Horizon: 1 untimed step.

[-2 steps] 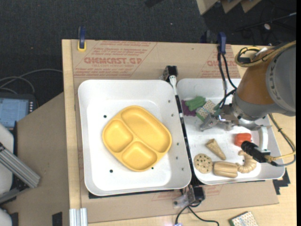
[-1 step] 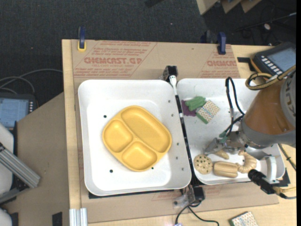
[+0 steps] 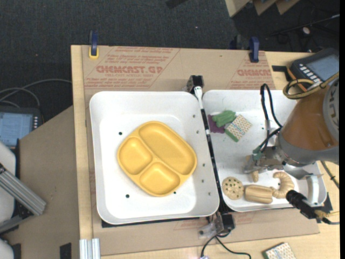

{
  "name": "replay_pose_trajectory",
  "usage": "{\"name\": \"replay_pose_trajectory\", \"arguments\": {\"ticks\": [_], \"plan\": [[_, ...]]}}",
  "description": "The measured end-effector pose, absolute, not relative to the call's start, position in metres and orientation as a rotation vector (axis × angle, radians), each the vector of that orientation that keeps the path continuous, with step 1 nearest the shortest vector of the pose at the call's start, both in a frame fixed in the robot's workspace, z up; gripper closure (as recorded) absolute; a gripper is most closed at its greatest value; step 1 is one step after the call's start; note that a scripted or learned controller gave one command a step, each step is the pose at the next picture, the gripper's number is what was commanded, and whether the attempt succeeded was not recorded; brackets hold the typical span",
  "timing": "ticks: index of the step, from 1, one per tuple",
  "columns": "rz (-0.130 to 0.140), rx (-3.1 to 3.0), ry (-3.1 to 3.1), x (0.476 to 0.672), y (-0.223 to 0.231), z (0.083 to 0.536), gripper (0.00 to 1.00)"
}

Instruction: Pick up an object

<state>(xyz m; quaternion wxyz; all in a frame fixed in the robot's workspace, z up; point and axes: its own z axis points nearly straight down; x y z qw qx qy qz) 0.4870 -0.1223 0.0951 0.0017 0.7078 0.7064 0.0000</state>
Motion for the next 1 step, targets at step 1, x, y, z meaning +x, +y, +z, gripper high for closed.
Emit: {"name": "replay_pose_trajectory", "arguments": {"ticks": [1], "plan": [[0.018,2.201,2.227,0.5532,-0.0448,0.1909,1.0]]}}
